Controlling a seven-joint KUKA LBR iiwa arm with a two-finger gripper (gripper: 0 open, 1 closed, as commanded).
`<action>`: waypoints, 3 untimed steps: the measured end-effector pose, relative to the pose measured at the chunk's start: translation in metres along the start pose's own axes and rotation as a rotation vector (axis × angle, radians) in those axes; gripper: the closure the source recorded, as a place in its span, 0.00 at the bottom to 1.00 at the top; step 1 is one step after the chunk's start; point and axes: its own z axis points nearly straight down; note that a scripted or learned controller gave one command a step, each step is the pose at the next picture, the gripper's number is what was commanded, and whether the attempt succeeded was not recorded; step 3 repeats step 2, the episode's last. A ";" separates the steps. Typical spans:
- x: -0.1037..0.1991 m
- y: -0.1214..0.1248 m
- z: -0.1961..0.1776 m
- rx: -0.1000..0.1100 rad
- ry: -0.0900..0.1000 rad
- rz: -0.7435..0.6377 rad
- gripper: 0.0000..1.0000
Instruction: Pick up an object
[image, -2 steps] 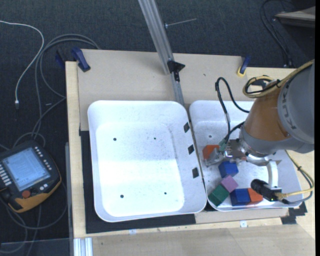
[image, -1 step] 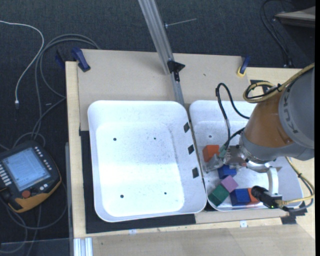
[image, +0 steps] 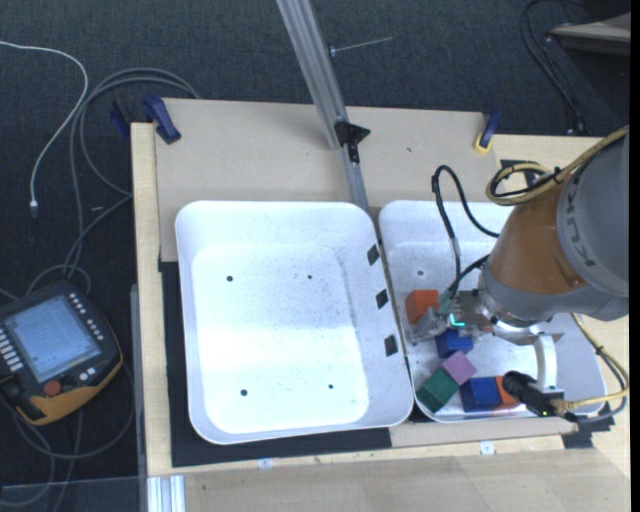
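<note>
A pale wooden bench on dark carpeted floor, lit evenly from above.

Blue clamps grip the bench edge at 10 o'clock, and another clamp sits at 1 o'clock. A slanted aluminium rail runs in from 12 o'clock. Thin grey cables loop over the carpet at 9 o'clock, ending near a handheld control pendant with a lit screen and orange base at 8 o'clock. A black mat lies along the bench front at 6 o'clock.

The arm reaches from the right into the right bin, its hand low beside an orange block and above a blue block, with purple and green blocks nearer the front (the left bin lies alongside).
</note>
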 end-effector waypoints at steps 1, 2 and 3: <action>0.000 0.001 -0.011 -0.003 0.000 -0.001 1.00; 0.104 0.010 -0.104 -0.010 0.000 -0.009 1.00; 0.104 0.010 -0.104 -0.010 0.000 -0.009 1.00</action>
